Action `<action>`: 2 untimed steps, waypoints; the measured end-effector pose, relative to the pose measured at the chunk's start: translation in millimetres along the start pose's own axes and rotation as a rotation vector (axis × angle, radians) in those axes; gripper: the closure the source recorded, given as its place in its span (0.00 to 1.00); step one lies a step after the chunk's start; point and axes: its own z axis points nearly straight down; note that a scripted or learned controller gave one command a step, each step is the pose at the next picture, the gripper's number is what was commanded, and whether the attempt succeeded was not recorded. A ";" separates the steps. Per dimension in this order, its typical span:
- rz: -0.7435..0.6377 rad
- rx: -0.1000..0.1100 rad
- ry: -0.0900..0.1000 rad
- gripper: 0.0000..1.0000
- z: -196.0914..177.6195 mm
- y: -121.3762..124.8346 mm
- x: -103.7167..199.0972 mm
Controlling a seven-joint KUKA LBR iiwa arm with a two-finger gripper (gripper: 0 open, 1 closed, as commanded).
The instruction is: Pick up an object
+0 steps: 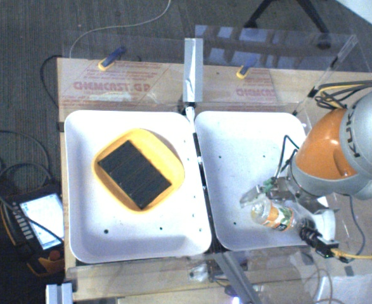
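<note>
grey arm (363,132) w/ rounded orange band (322,151), yellow & black cables (338,94) nr wrist.

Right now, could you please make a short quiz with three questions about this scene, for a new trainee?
1. True or false: the yellow dish lies in the left bin.
2. Which bin is the claw over? A) left bin B) right bin C) neither
3. Fill in: the flat object resting in the yellow dish is ____ in colour.

Key
1. True.
2. B; it is low over the bin, at a small clear bottle with an orange label.
3. Black.
</note>
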 end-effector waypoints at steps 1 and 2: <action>0.090 0.020 0.000 0.00 -17.1 -6.1 31.1; 0.124 0.020 -0.002 0.00 -10.6 -8.1 -26.6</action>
